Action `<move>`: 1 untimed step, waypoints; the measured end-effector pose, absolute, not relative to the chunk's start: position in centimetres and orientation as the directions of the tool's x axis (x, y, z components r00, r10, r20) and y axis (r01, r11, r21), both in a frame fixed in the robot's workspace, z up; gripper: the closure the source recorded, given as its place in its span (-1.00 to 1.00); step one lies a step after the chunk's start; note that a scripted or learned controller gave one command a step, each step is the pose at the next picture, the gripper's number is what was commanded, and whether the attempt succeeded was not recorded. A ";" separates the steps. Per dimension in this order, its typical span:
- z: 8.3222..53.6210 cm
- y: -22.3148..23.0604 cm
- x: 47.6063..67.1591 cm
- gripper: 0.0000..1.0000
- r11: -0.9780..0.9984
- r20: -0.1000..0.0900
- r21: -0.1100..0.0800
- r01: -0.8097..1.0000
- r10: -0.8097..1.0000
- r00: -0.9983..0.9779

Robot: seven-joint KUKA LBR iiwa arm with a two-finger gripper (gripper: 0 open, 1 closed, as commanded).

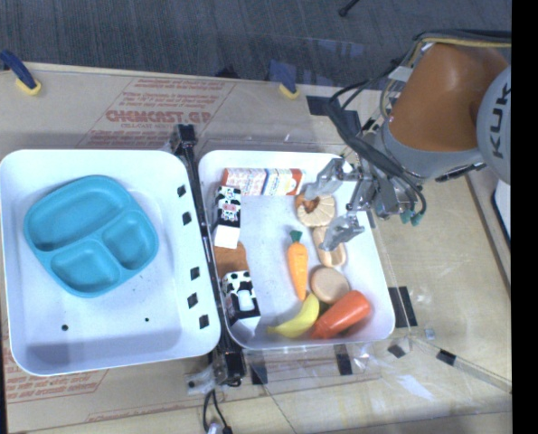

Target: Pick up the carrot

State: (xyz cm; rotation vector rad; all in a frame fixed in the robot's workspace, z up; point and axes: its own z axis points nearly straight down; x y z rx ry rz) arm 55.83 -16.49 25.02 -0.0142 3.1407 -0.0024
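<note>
The carrot [297,266], orange with a small green top, lies lengthwise in the middle of the right bin [270,213]. My gripper [333,209] hangs over the bin's right side, up and to the right of the carrot and apart from it. Its two metal fingers [324,185] stand spread, one near the bin's upper right and one lower by the rim. Nothing sits between them. Beneath them lie tan toy foods.
The right bin also holds a banana [297,318], a red-orange pepper-like toy [344,314], a round tan piece [328,284], a cookie-like piece [316,208], cartons [262,181] and black-and-white boxes [240,294]. A blue divided plate [89,233] rests in the left bin [97,333].
</note>
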 end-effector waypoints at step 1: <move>9.3 -16.9 55.8 -1.00 1.000 -0.003 -0.001 -0.027 -0.027 -1.000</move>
